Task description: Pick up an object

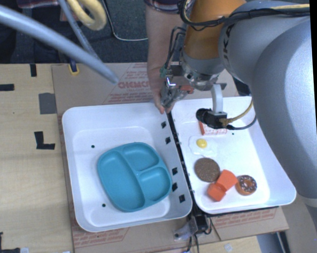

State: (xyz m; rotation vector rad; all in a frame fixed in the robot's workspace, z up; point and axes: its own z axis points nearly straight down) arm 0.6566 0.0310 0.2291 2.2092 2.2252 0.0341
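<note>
The two bins (pixel 80 155) are plain white. The left bin holds a teal divided plate (pixel 133 175). Right of that plate, in the other bin, lie a white fried egg with a yellow yolk (pixel 201 144), a speckled brown round patty (pixel 207 169), an orange block (pixel 221 184) and a doughnut (pixel 246 185) with dark icing and pale sprinkles. The desk (pixel 22 174) is pale wood with black marks. The arm (pixel 283 57) is grey with an orange band (pixel 211 24).

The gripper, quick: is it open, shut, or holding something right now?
Gripper: cannot be told; it hangs over the far end of the divide between the two bins, with nothing visibly held.
</note>
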